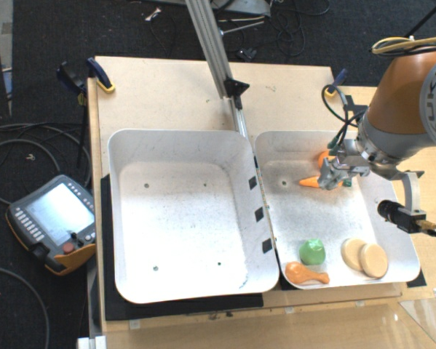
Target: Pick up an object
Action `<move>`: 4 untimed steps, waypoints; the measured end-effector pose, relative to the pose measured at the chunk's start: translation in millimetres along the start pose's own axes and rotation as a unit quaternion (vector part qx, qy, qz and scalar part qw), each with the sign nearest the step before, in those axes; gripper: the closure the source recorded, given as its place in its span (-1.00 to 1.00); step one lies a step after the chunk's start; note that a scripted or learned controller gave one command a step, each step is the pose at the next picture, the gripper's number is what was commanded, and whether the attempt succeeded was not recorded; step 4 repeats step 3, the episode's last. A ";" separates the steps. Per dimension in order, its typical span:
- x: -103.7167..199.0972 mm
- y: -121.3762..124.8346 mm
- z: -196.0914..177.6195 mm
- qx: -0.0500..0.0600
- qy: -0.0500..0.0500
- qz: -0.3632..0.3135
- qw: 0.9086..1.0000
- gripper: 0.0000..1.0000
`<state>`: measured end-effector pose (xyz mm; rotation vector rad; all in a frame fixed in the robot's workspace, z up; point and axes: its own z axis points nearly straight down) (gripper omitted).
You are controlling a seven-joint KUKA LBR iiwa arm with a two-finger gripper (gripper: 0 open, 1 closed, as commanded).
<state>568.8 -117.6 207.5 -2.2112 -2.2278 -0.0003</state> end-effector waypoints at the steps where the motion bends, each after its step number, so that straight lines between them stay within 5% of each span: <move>1: 56.5 -20.2 -2.7 0.000 0.000 0.000 1.000 1.00; 3: 174.4 -29.9 -23.7 -0.001 0.000 -0.001 1.000 1.00; 4: 174.4 -29.9 -23.7 -0.001 0.000 -0.001 1.000 1.00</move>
